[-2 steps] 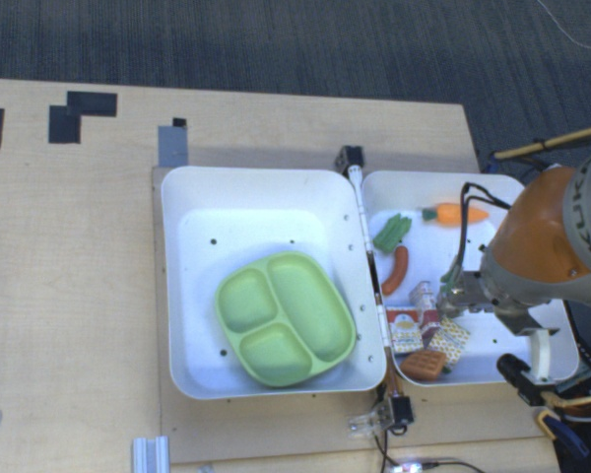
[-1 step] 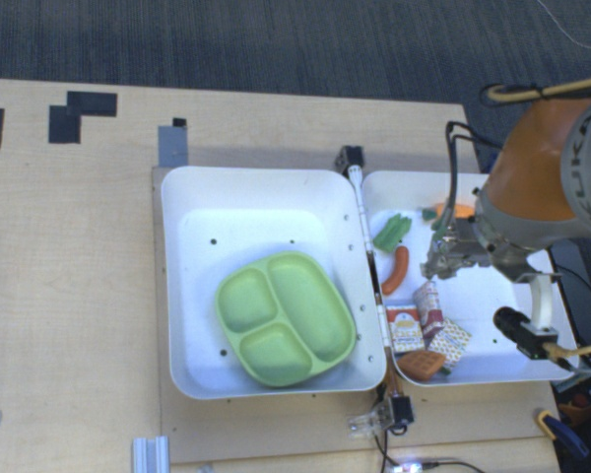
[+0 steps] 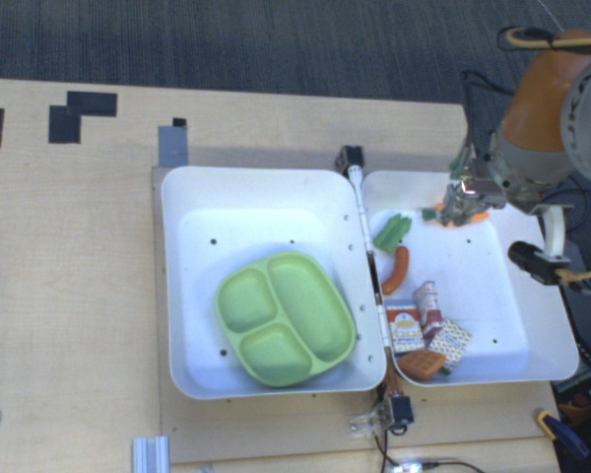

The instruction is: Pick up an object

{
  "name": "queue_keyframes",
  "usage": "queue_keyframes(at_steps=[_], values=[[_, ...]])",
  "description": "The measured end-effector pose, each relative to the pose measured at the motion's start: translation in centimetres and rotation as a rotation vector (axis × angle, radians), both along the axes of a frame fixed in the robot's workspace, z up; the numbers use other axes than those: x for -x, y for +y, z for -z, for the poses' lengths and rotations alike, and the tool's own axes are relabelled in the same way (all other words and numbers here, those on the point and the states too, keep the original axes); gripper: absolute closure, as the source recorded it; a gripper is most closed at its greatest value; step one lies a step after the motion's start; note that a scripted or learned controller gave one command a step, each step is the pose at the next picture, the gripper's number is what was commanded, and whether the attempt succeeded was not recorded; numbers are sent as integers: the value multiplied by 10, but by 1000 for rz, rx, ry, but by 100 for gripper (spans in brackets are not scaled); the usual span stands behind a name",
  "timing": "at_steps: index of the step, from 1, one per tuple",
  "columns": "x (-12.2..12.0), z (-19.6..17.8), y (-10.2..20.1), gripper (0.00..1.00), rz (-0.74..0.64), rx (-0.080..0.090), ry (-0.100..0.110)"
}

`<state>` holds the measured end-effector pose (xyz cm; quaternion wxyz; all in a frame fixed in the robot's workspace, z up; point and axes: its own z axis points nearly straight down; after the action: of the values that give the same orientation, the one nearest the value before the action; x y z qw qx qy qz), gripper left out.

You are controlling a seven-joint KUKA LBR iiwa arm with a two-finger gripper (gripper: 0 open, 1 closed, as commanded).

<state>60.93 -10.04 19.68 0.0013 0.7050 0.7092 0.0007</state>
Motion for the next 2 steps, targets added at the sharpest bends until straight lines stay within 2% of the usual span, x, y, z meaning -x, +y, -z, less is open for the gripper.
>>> queue_keyframes(at_steps=[1,2], values=[[-47,15,-76,100,2,1,0],[-48,15,-75,0,1,0,0]])
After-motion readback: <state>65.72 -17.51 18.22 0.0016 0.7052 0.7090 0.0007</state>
